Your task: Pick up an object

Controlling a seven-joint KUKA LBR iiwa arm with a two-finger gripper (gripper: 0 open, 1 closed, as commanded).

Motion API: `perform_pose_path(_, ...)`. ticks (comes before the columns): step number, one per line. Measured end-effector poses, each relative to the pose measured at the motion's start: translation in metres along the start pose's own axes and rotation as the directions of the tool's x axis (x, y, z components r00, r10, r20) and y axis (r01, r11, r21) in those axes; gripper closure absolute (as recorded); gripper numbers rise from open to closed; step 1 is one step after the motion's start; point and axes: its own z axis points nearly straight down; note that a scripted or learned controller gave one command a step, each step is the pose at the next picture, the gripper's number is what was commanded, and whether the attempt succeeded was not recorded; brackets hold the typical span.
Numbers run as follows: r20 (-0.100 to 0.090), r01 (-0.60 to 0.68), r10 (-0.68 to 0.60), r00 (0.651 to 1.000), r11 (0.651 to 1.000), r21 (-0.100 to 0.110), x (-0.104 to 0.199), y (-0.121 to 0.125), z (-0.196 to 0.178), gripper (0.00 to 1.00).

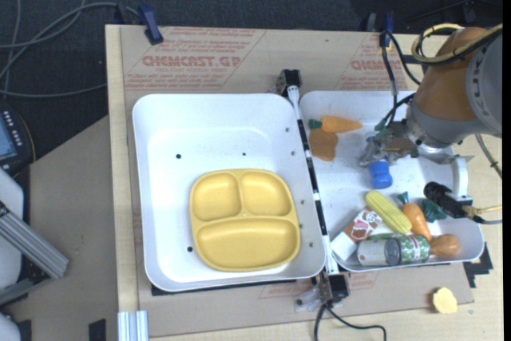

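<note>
Nearest you in the right bin (471, 255), along its front wall, lies a can (393, 251) on its side, long axis running left-right, w/ a small red-white packet (363, 225) at its left end and an orange piece (445, 244) at its right. Just behind, a corn cob (387, 212) lies diagonal, tip toward the bin's back-left, w/ a carrot (416, 220) beside it.

Next back is the blue cap-like object (380, 174), prob. the closest candidate: it sits just below and a bit left of the pincer (386, 148), so the move is a short drop toward the front. You can't tell whether the pincer is open or closed; it's too dark and cluttered there, and nothing shows between its tips.

Farther back-left, a brown piece (323, 144) and another carrot (338, 124) lie near the divider. The left bin (152, 172) holds a yellow tray (243, 219).
</note>
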Motion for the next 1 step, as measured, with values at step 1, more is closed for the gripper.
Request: perform_pose_path(1,-0.002,0.011,-0.011,1.0,1.0,-0.008,0.0775,0.008,-0.0961,1.0)
